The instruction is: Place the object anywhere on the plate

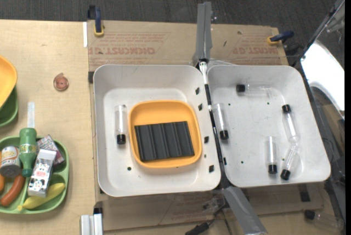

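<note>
An orange plate [164,107] with rounded corners lies in the middle of the left bin [105,168]. A black ribbed block [164,140] rests flat on the plate and covers most of its floor. Left of the plate, on the bin floor, lies a clear tube with a black cap [120,125]. The right bin [249,168] holds several more clear tubes with black caps: one near the back [253,87], one along the left wall [220,121], and others at the right and front [289,123].
On the wooden table to the left stand a green tray of toy food [57,187], a yellow bowl [5,83] and a small pink disc [61,82]. Clamps [96,21] hold the cardboard behind the bins. A white and grey structure [324,67] rises at the right edge.
</note>
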You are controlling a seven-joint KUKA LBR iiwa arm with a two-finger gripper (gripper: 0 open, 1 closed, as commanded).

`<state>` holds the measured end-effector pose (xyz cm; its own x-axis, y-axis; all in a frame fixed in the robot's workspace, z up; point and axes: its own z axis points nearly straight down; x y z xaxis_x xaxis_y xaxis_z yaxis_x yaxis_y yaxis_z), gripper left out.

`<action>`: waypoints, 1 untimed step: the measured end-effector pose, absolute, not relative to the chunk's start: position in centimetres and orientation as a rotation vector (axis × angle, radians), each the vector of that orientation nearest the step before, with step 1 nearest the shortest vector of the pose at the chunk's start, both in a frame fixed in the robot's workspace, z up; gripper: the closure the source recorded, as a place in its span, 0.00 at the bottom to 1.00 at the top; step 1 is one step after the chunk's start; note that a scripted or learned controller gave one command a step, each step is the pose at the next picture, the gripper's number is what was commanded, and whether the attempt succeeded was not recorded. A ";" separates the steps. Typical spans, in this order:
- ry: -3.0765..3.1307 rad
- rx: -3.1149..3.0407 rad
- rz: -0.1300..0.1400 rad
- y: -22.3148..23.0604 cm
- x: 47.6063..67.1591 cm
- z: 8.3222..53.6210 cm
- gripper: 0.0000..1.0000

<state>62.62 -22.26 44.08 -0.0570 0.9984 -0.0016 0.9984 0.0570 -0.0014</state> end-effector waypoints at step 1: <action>2.097 2.343 -0.005 -21.0 55.6 36.1 0.00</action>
